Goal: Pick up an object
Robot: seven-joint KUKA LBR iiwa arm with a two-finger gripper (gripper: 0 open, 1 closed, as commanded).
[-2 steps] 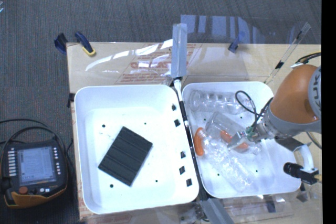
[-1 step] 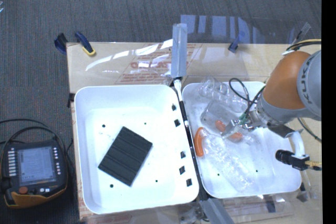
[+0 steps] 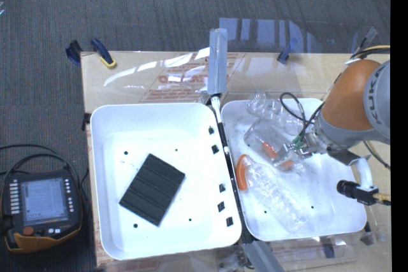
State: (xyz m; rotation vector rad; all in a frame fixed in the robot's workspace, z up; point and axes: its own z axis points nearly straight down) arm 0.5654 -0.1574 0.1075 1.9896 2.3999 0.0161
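1. Teach pendant: rests on the dark floor at the far left, outside the bench, with its cable looping above it. The screen is lit, but its text is too small to read
2. Clamps: blue and yellow, at the bench's upper left corner
3. Left bin: shallow and white. It holds one black ribbed pad, lying flat and turned at an angle near the bin's middle
4. Bench top: behind the bins, covered with a clear sheet bearing reddish print. The print is not legible
5. Divider: a dark strip between the two bins, with a grey post rising from its far end
6. Right bin: holds clear plastic items. One clear bottle with an orange cap lies on its side, cap end just beside the divider, body running toward the bin's lower right. More crumpled clear plastic with small orange parts lies above it, toward the bin's far side. No label text can be read
7. Gripper: positioned over the right bin, at the right-hand edge of the crumpled clear plastic, above the bottle's body. Whether the gripper is spread or closed cannot be told, nor whether it grasps anything
8. Arm: orange band, reaching in from the right
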